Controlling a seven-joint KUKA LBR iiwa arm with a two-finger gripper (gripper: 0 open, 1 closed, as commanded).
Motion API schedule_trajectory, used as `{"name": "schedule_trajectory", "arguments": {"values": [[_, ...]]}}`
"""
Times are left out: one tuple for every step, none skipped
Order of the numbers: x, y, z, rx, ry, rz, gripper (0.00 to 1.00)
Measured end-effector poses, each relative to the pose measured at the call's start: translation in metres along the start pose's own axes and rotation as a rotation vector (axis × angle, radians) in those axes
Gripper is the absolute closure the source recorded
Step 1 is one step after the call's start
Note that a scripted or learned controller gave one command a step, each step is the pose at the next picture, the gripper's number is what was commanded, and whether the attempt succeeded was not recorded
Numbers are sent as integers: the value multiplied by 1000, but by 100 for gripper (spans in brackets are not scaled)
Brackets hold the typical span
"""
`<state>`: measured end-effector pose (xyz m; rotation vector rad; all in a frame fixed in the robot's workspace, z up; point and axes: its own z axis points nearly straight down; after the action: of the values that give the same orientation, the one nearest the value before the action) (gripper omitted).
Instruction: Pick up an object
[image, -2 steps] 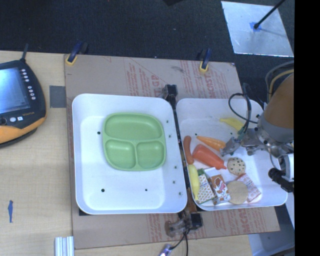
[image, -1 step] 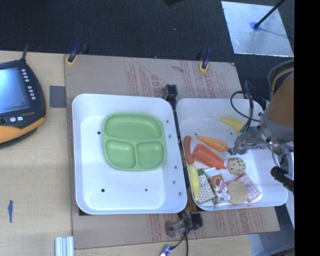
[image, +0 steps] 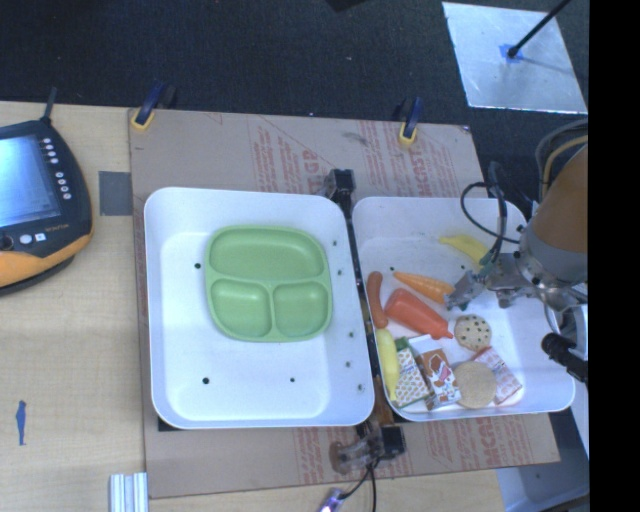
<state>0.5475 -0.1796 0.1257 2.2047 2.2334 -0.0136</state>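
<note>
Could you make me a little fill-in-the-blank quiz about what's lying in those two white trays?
1. The green divided plate lies in the ____ bin of the camera view.
2. That plate has ____ compartments.
3. The round cookie with dark chips lies in the ____ bin, near the orange carrot.
4. The gripper hangs over the ____ bin.

Missing words: left; three; right; right

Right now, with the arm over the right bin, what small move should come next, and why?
Probably lower the gripper a little toward the cookie. It hangs just above the carrot and the cookie, with nothing seen between its fingers, and the cookie lies apart from its neighbours.
</note>
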Motion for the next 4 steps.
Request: {"name": "schedule_trajectory", "arguments": {"values": [[15, -36, 32, -5, 6, 7, 0], [76, -69, 32, -7, 6, 6, 0], [74, -68, 21, -6, 3, 3, 100], [74, -68, 21, -6, 3, 3, 0]]}}
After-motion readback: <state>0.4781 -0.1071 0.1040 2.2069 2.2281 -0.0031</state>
